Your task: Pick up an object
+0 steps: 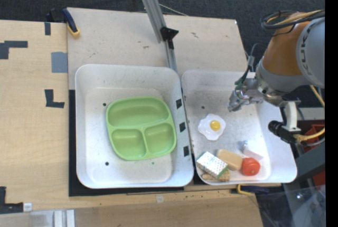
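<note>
The right bin (195,83) holds a toy fried egg (212,126) near its middle. Along its front edge lie a green-and-white sandwich piece (212,164), a tan block (229,159) and a red tomato (250,167), with a small pale pink piece (252,153) just behind the tomato. My gripper (236,102) hangs over the right bin's far right part, up and to the right of the egg, pointing down. Nothing shows between its fingers. The left bin (84,115) holds a green divided plate (141,127).
A metal pole (150,1) slants down from the top to the gap between the bins. A blue-and-yellow clamp (71,22) sits at the board's far left corner. The arm's grey and orange body (290,59) fills the space right of the right bin.
</note>
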Tool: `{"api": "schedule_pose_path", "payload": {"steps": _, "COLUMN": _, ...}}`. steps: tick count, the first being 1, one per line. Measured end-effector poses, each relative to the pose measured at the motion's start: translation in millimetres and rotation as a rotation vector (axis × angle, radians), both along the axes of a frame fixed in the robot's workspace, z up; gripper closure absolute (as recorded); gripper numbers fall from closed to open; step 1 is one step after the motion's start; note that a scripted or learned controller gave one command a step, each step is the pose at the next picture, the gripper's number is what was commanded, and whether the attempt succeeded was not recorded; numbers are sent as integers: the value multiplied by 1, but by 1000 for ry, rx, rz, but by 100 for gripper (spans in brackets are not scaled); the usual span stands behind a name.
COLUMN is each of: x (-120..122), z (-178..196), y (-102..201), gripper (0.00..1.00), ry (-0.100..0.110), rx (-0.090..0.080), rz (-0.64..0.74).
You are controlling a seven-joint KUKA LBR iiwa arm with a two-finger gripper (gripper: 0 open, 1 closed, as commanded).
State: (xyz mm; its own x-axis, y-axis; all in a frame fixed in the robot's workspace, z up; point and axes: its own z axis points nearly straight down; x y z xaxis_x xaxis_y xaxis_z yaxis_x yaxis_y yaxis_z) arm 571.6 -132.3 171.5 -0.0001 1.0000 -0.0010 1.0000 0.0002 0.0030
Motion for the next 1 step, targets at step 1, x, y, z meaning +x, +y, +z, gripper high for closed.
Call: {"api": "schedule_pose_path", "payload": {"steps": 1, "x": -8, "z": 55, "y": 3, "gripper": 100, "ry": -1, "rx": 0, "rz": 1}}
